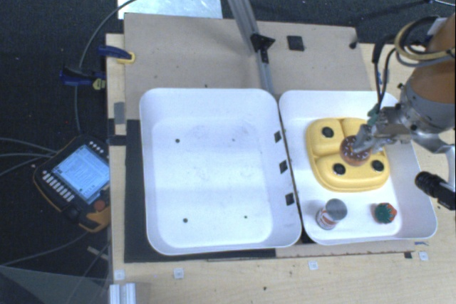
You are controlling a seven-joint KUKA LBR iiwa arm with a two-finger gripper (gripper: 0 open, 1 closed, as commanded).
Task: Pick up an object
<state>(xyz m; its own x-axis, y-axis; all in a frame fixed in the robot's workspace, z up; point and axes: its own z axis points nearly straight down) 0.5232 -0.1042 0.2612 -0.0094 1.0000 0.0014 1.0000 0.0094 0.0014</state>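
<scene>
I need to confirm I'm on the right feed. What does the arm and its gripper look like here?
The arm is grey with an orange band above the wrist. Dark and yellowish cables loop beside it near the top. The gripper is a slim grey metal piece tapering to its tip. A black cylindrical part juts out lower down.

Robotics lab, teach pendant (pixel 75 178), cables on dark carpet (pixel 50 3), clamped bench (pixel 214 53)

My bench (pixel 214 57), a tan board, carries two shallow white bins touching side by side, the left bin (pixel 208 171) and the right bin (pixel 410 174), over a black mat (pixel 133 196), with a small black square (pixel 296 43) near its far edge.
</scene>
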